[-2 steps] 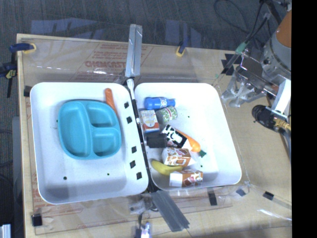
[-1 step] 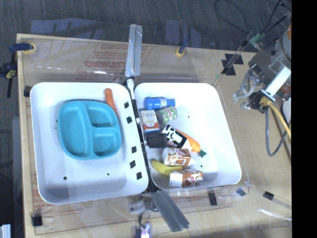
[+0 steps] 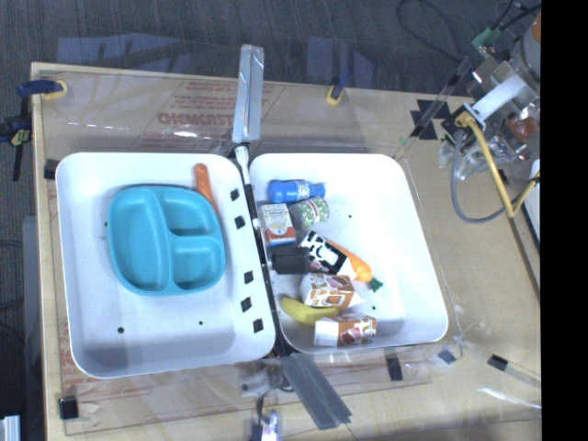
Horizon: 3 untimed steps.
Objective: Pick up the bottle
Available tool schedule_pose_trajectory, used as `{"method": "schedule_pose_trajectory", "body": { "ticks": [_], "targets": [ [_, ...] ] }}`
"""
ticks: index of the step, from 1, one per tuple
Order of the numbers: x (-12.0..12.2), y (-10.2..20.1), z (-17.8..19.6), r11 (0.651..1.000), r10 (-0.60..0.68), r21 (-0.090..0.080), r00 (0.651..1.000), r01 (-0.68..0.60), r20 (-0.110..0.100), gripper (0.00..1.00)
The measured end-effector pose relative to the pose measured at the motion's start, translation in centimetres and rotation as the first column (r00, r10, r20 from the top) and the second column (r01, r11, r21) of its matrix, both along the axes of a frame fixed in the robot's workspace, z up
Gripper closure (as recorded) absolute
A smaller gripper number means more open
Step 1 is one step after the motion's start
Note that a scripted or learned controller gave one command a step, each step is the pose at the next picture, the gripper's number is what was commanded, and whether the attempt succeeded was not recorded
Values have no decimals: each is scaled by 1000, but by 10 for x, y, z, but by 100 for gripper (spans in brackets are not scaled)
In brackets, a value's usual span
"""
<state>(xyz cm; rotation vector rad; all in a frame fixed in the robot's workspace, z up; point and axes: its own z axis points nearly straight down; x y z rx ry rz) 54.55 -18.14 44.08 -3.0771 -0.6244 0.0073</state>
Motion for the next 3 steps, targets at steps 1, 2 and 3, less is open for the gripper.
{"method": "schedule_pose_trajectory", "body": {
  "ticks": [1, 2, 3],
  "targets": [
    [41, -8, 0, 982, -189, 0, 982, 189, 0, 100],
    [48, -28, 1, 1000, -12, 0, 1000, 12, 2, 100],
    [51, -29, 1, 982, -191, -1, 982, 191, 3, 100]
  ]
}}
